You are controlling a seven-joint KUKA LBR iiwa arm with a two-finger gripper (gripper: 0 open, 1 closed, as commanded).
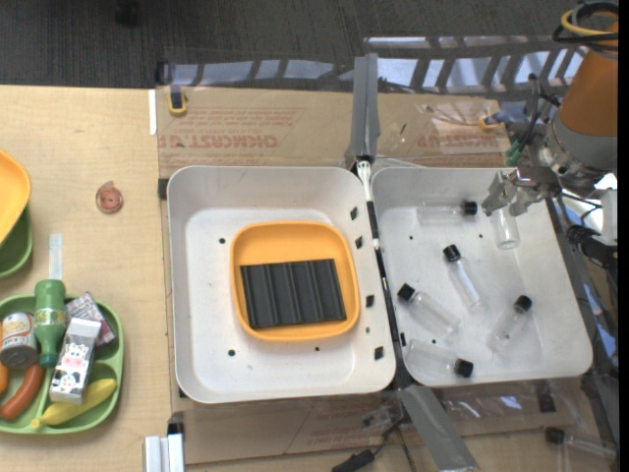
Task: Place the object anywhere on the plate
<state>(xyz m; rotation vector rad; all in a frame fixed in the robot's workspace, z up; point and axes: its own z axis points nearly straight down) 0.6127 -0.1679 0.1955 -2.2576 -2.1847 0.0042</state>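
Here the gripper (508,197) hangs over the right bin's (550,362) far edge.

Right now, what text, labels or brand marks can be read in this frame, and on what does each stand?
"CHEMCAST", red, upside down and repeated: cardboard sheet behind the bins.
Milk carton on the green tray: cow pattern, lettering too small to read.
Can label: blurred.
Green bottle label: blurred.

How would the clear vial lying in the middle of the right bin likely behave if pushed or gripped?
The clear vial with a black cap lies on its side on the right bin's smooth floor, so it would probably roll. It looks small and see-through, so likely light. Its smooth, rounded wall may slip from the end effector.
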